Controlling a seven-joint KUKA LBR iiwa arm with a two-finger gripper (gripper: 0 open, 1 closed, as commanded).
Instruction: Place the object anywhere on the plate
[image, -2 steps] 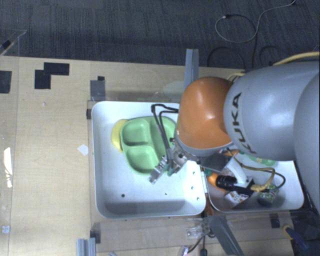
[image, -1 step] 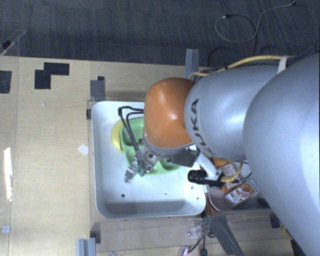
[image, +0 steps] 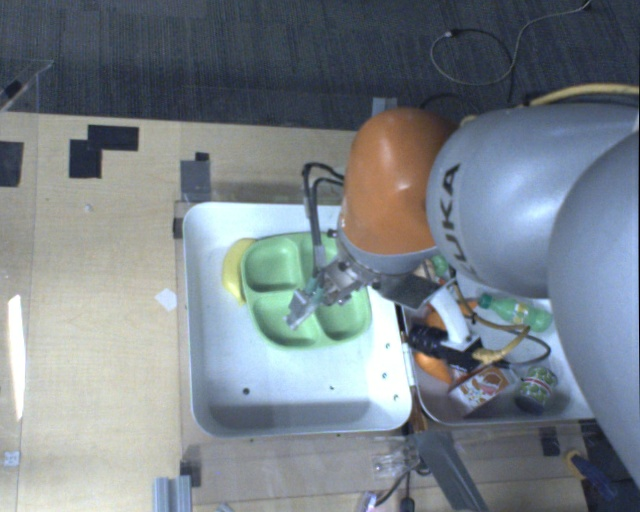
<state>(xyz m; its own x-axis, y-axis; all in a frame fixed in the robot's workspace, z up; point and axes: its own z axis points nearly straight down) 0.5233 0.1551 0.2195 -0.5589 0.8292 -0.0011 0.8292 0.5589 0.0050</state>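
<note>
Plate (image: 300, 290): a green plate with compartments lies in the left bin (image: 215, 350), in that bin's upper right part. Three compartments are visible: one at upper left, one at lower left, and one at right. A yellow object (image: 233, 270) lies at the plate's left edge, partly under or beside the rim; which one cannot be told.

Gripper (image: 308, 305): it hangs over the middle of the plate, above the ridge between the compartments. The fingers point down and to the left. A small teal-tinted piece shows near the fingertips, but it is too small and blurred to identify. Whether the fingers are open, closed or gripping anything cannot be told.

Arm (image: 520, 210): the grey body enters from the right and covers most of the right bin (image: 440, 408). The orange band (image: 395, 180) sits directly above the wrist, over the upper right edge of the left bin. Black cables (image: 315, 185) run from the wrist toward the gripper.

Right bin: several items lie in its visible part. They include a green bottle (image: 515, 312), an orange item (image: 432, 362), a red and white packet (image: 480, 388), and a dark round item (image: 537, 388). They lie close together, some touching.

Bench (image: 90, 330): the surface is light wood. Black markers (image: 100, 148) sit at upper left, well apart from the bins.
</note>
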